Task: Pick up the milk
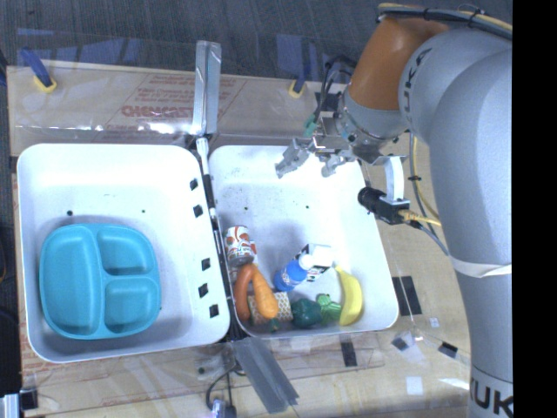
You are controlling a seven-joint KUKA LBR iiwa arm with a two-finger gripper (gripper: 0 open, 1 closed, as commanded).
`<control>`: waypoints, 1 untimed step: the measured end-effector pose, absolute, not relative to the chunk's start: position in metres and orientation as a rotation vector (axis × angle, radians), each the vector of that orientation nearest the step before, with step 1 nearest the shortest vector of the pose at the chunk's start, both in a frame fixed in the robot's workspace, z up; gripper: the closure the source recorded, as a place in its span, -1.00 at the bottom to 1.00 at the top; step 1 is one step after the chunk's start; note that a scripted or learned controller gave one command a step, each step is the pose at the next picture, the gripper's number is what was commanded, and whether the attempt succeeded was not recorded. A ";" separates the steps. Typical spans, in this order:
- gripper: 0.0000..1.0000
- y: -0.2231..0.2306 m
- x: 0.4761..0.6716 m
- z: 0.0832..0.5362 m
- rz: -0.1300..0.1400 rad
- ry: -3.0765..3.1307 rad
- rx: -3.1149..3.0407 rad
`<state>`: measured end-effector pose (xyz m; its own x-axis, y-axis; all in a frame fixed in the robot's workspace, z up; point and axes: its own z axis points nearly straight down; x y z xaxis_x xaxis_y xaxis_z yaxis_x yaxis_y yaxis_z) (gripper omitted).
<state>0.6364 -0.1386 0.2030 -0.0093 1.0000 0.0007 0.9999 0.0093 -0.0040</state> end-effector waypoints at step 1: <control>-1.00 -0.203 0.657 0.223 0.000 -2.420 -2.005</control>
